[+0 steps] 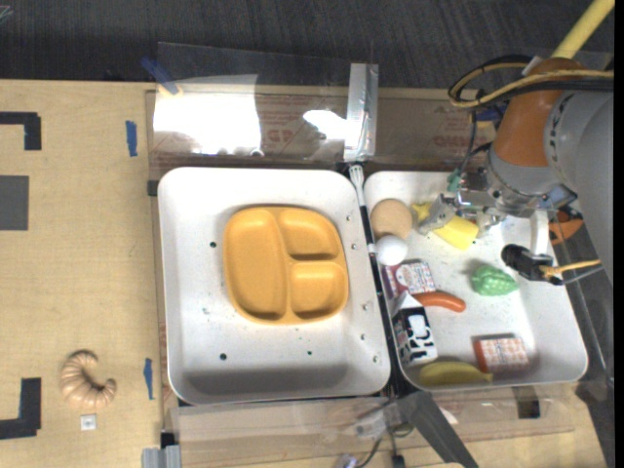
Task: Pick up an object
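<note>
Near edge of the right bin (570, 334) has a banana (450, 371) and a small red box (500, 351), then a black-and-white carton (415, 334) and a hot dog (440, 301) – farther back a green toy (493, 282), a white ball (391, 252) and a tan egg-shaped thing (391, 218). The gripper (466, 213) sits at the far end, right over a yellow wedge (454, 232) – can't tell if it's open or closed. Left bin (190, 291) holds an orange divided tray (286, 262).
</note>
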Motion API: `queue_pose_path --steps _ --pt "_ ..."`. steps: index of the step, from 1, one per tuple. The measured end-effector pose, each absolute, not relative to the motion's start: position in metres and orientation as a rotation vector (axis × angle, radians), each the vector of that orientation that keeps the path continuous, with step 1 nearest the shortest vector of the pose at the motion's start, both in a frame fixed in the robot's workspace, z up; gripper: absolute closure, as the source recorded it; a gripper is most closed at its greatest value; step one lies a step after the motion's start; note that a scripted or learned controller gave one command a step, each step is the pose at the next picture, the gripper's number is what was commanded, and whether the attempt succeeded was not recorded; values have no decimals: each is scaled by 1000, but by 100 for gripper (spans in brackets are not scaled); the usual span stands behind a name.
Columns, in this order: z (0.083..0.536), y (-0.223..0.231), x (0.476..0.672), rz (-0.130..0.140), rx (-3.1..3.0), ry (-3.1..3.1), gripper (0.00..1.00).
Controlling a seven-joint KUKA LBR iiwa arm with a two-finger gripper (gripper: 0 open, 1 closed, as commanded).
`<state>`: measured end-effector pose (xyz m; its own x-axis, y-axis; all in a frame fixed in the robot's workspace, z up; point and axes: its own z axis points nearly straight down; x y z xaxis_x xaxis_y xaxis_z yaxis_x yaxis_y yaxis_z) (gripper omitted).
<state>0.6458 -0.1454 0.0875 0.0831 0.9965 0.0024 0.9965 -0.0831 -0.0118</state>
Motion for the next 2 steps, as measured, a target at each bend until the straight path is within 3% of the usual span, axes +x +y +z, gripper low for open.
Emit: queue_pose_path --steps 1,2 --pt "96 -145 644 20 -2297 -2120 100" --pt "191 -40 670 -15 -2253 -2195 100"
